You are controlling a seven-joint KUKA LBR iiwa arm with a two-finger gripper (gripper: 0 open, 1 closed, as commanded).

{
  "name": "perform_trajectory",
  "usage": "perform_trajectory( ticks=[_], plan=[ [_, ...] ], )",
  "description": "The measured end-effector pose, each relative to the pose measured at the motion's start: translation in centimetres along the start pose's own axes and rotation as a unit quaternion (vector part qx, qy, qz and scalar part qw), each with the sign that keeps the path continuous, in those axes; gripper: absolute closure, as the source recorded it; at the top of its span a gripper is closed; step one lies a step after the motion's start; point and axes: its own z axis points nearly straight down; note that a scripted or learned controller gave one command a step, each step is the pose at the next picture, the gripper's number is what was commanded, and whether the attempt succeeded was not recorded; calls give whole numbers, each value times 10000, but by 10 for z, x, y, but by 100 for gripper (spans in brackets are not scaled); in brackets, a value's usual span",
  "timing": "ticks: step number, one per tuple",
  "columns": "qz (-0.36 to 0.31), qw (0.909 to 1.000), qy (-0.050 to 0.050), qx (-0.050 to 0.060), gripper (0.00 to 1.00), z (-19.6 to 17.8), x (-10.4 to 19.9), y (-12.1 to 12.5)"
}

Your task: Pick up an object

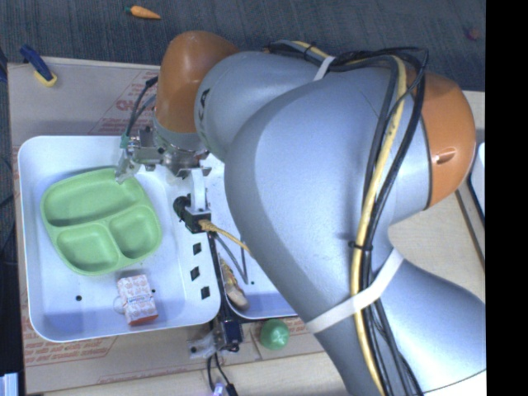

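Gripper [132, 159] sits at the upper part of the left bin [33, 246], low over the top right corner of the green tray [99, 221]. Its metal end seems to touch the tray rim or to stand just above it; which one I cannot tell, and how the tool is set, wide or narrow, I also cannot tell from this angle. Nothing is seen inside it. Behind it comes the orange band [186, 77] and then the big grey arm [330, 213], which covers most of the right bin [264, 308], with yellow and black cables along it.

The green tray has three compartments and lies flat in the left half of the left bin. Below it, near the front wall, lies a small carton [136, 297] with red and white print, apart from the tray. A green ball [274, 334] rests outside the bins on the cardboard, at the front edge. On the dark floor above lies a small orange piece [145, 11], and a blue and yellow item [39, 64] lies at the upper left.
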Motion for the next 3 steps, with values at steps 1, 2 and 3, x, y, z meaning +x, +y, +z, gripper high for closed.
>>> perform_trajectory(
  ticks=[1,2,3],
  plan=[
    [9,10000,-28,11,0,1,51,0],
    [26,9999,-144,16,0,3,89,-27],
    [32,9999,-115,10,0,1,107,-101]
  ],
)
